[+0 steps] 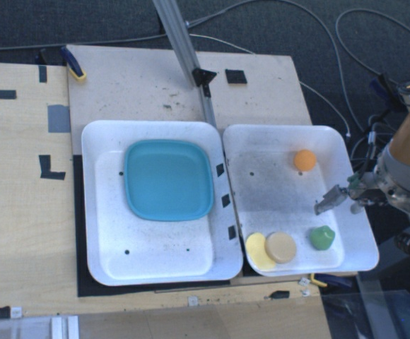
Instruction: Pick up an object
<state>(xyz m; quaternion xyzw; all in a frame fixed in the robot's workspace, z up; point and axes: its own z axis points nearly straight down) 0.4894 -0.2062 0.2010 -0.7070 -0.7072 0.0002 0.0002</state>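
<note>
- The bench (155, 90) carried two shallow white bins side by side, and the left bin (102, 210) held a square teal plate (168, 179) lying flat near its middle.
- The right bin (261, 154) held all the small things; a slanted metal rail (184, 41) ran down toward the seam between the bins.
- The arm (403, 168) reached in from the right edge, over the right bin's right rim.
- The gripper (330, 202) hung above the bin floor, pointing leftward and slightly down; whether its fingers were apart or together could not be told, and nothing showed between them.
- A round tan disc (281, 247) rested partly on top of a yellow disc (257, 251) at the bin's near edge, to the gripper's lower left.
- The green object (322, 237), small and rounded with no clear long axis, sat on the bin floor just below the gripper tip, the nearest thing to it; a short drop toward the near edge looked enough to reach it.
- The orange ball (305, 160) lay farther off, up and to the left of the gripper tip, toward the bin's far side.
</note>
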